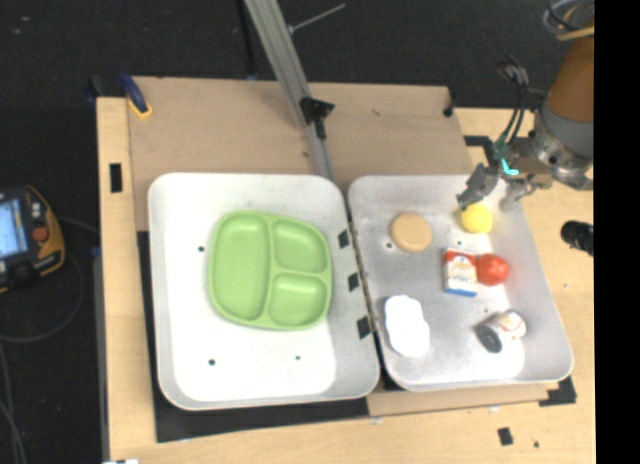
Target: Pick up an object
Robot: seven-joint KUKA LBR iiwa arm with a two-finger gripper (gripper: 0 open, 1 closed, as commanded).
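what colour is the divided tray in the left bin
Light green: the divided tray shows plainly in the camera view, in the left bin.

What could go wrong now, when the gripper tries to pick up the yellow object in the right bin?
1. The yellow object looks round and lies near the right bin's far rim, so the gripper might push it away rather than grasp it.
2. The red object and the small carton lie close by; a low approach could knock them.
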